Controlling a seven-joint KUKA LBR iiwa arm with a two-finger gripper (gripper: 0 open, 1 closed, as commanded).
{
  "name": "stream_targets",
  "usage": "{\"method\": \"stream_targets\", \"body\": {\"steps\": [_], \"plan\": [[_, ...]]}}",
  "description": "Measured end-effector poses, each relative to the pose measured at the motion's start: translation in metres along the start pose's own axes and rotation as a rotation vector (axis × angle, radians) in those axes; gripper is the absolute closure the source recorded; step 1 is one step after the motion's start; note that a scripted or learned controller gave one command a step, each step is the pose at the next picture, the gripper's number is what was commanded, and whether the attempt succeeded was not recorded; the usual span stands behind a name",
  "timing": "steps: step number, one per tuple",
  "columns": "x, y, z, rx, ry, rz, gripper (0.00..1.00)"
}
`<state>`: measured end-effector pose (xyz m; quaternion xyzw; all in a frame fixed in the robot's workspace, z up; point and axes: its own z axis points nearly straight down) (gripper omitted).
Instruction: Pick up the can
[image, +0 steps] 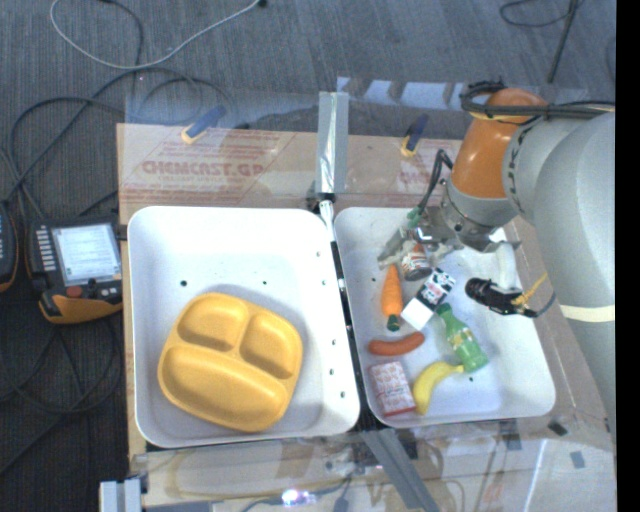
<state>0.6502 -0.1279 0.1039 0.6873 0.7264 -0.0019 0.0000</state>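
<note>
One can (417, 268), small, red-and-white label, partly hidden, sits right under the gripper (418, 243). Below it: one carrot (392, 292), one sausage (396, 346), one banana (433, 383), one green bottle (460, 341). One yellow tray (230, 360) far left. Can't tell the gripper's opening or whether it touches the can.

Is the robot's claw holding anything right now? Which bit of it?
It cannot be told. The gripper is down in the right bin, right by the can, but the view doesn't show anything clearly between its fingers.

Grey carpet (250, 60), loose cables (60, 110)
</note>
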Motion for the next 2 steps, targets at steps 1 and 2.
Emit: {"method": "stream_targets", "body": {"steps": [1,2], "plan": [[0.0,0.0,-0.009,0.001,-0.001,-0.002,1.0],[0.065,-0.017,-0.098,0.0,0.003,0.14,1.0]]}}
